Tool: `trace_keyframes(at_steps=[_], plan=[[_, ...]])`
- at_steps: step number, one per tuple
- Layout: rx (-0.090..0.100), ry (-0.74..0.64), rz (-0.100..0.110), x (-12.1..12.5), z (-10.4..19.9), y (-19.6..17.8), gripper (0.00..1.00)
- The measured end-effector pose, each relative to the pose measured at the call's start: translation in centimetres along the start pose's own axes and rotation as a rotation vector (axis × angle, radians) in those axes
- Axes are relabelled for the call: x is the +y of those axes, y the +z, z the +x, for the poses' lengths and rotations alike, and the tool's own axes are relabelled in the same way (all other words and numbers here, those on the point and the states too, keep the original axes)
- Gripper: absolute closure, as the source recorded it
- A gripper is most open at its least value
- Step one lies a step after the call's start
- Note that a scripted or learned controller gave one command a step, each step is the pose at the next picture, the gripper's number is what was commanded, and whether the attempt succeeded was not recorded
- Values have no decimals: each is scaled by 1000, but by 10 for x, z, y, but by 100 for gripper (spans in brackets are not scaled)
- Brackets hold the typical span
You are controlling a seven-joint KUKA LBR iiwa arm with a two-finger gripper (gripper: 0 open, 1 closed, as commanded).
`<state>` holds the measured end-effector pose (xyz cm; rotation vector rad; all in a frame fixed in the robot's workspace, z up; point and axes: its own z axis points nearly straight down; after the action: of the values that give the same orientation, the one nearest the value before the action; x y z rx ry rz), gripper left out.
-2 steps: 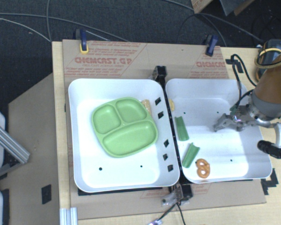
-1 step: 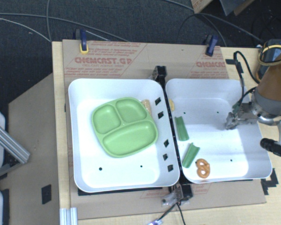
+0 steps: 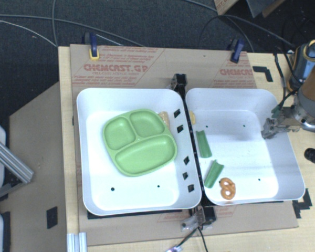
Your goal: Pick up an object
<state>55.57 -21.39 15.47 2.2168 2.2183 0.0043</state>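
Two bins: shallow, white, side by side on the bench [image 3: 147,62], meeting along a dark middle seam.
Bench: pale board with red lettering along the far edge, held there by a blue clamp [image 3: 94,44] on the left and another blue clamp [image 3: 236,50] on the right; dark floor with thin cables beyond.
Left bin [image 3: 94,156]: holding the plate, with bare white floor toward its near edge.
Right bin [image 3: 283,161]: holding three small items near its left wall; wide bare floor in the middle and right.
Arm [image 3: 307,83]: grey, entering from the right edge, poised above the right bin's far right corner.
Green plate [image 3: 140,142]: three compartments, lying flat and slightly turned in the middle of the left bin; a small tan item [image 3: 164,119] peeking out at its far right edge, too hidden to name.
Gripper [image 3: 273,126]: over the right rim of the right bin, well apart from every item; fingers too small and blurred, cannot tell their spread.
Upper green stick [image 3: 202,143]: lying beside the right bin's left wall.
Lower green stick [image 3: 213,173]: tilted, just nearer than the first.
Pretzel [image 3: 227,188]: orange-brown, near the right bin's near edge, just beside the lower green stick.
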Motion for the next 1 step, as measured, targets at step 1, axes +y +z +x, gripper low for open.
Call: trace_keyframes(at_steps=[1], plan=[[-1,1,-1,-7,-5,-57,100]])
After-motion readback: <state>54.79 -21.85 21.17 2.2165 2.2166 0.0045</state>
